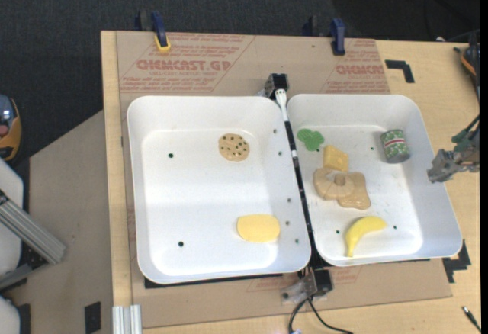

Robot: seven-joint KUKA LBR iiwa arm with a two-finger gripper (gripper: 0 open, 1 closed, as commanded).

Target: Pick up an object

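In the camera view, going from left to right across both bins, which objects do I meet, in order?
Cookie → yellow oval piece → green leaf piece → banana → small can → gripper.

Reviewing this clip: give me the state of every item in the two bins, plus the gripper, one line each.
Round brown cookie with dark chips: flat, left bin, untouched.
Yellow oval piece: flat, left bin, near front.
Green leafy piece: flat, right bin.
Yellow cheese-like wedge: touching the tan piece.
Tan lumpy piece: lying flat, right bin.
Yellow banana: on its side, near front.
Small green-and-red can: on its side.
Gripper: at right bin's right rim, holding nothing visible.
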